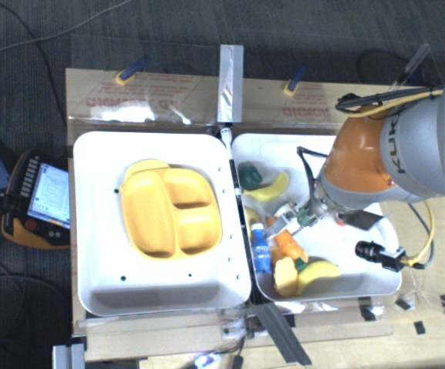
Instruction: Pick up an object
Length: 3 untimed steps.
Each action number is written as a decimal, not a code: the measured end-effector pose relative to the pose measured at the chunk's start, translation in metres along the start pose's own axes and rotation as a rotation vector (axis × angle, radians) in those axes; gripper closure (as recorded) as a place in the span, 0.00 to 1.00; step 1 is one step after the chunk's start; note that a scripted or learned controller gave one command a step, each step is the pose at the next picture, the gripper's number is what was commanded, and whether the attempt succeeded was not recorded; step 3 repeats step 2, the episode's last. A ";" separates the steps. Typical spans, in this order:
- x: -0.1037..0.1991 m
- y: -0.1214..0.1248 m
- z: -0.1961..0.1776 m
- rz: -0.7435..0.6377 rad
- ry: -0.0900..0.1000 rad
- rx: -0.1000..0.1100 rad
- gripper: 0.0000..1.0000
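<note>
Several light, rigid plastic toys crowd the right bin (360, 279); grip the orange piece (287, 245) across its width. State of the fingers (303, 217): cannot tell.

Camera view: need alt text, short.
A grey KUKA arm with an orange band reaches from the right, its gripper low in the right bin over small toys, among them an orange piece and a blue bottle. The left bin holds a yellow divided tray.
</note>
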<state>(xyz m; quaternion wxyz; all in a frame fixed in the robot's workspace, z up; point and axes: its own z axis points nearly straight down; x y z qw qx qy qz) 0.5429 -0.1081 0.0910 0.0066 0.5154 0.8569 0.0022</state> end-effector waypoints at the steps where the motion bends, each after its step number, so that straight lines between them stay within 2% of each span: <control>1: -0.001 0.005 -0.013 -0.001 -0.004 -0.011 1.00; 2: 0.008 0.070 -0.091 0.292 0.008 0.015 1.00; 3: 0.008 0.070 -0.091 0.292 0.008 0.015 1.00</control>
